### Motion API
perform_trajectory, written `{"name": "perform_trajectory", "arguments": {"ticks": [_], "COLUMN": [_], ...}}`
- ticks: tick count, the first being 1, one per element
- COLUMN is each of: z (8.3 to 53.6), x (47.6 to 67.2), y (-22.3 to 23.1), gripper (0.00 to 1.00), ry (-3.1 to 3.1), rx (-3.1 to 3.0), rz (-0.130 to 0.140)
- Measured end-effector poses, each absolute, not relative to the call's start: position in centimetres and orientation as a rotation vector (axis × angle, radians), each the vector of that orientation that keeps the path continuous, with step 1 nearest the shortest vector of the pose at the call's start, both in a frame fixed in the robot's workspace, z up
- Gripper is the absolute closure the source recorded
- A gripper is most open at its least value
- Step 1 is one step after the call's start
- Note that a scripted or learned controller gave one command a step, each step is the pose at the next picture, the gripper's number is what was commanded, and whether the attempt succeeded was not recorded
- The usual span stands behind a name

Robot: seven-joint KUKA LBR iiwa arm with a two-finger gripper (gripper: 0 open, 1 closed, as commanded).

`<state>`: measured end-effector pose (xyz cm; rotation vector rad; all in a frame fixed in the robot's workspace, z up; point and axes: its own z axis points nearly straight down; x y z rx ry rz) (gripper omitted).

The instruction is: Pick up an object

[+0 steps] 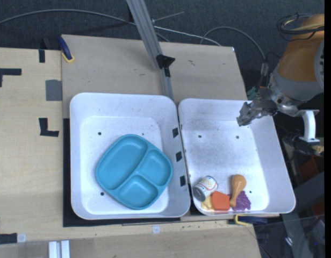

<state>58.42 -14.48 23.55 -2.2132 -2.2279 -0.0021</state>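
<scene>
Camera view: toys [224, 195] well apart from fingers [245, 118].

A: How is the light?

B: Even and soft from above. The 2 white bins [122, 104] read bright, without blown glare, and the counter [26, 101] is evenly lit.

A: Shadows?

B: Faint ones under the blue tray [134, 171]. Detail is soft and grainy; the dark floor [58, 4] at top stays dim.

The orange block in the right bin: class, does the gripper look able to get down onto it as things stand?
Probably yes, but tightly. The gripper sits over the right bin's far edge with open floor between. The orange block is wedged between the small can, drumstick-shaped toy and purple toy.
</scene>
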Motion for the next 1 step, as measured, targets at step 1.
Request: {"name": "perform_trajectory", "arguments": {"ticks": [1], "z": [22.86], "x": [57.91], "y": [-8.24], "gripper": [1.00], "ry": [-2.227], "rx": [-2.211], "rz": [0.001]}}
